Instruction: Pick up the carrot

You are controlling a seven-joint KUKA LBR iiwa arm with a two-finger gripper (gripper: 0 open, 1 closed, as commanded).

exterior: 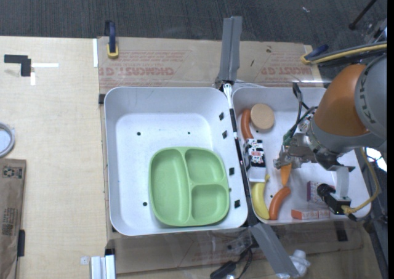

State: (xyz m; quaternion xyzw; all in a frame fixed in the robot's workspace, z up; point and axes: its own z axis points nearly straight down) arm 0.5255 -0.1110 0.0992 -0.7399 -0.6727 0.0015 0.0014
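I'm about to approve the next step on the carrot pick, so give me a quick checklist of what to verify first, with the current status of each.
1. Carrot located: ok. The carrot lies in the right bin, just below the gripper.
2. Gripper over target: ok. It sits at the carrot's upper end.
3. Carrot between the fingers: cannot tell. The wrist hides the fingertips.
4. Neighbours crowding the grasp: not ok. A sausage lies right below the carrot, with a banana beside it.
5. Cable clearance: cannot tell. Dark cables hang close to the wrist.
6. Left bin uninvolved: ok. It holds the green plate, away from the arm.
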